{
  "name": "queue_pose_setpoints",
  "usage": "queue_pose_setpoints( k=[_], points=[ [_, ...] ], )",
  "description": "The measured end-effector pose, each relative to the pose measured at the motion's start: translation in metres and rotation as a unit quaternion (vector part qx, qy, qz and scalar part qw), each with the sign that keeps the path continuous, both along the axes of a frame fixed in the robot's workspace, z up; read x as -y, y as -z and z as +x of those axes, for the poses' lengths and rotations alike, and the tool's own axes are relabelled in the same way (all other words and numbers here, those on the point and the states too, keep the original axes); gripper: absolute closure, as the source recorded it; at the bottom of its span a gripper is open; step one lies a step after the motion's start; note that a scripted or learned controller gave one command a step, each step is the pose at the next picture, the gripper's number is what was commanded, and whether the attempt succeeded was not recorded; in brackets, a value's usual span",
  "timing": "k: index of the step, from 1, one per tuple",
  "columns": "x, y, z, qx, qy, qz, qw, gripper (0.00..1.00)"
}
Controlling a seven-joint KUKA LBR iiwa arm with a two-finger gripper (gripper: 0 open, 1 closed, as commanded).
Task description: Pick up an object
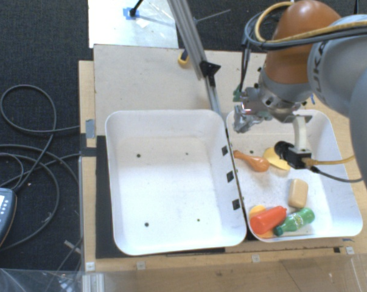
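Overhead, the grey arm (347,59) reaches in from the right, orange band above the wrist. End effector (243,121) hangs over the far-left corner of the right bin (347,221), above the bin floor; nothing seen between it and the objects. Cannot tell its opening state. Objects lie nearer the camera: orange drumstick-shaped piece (252,161) just beside a yellow piece (274,160); tan block (297,193); red-orange piece (268,219) touching a green bottle (294,221). Left bin (119,163) sits alongside on the surface (134,78).
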State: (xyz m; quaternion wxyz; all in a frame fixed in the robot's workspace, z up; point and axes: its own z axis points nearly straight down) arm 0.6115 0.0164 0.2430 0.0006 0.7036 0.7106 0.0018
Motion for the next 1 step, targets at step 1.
queue_pose_setpoints(
  k=[1],
  points=[
    [-0.0550,0.0098,0.0198,0.000,0.000,0.0003,1.0000,1.00]
  ],
)
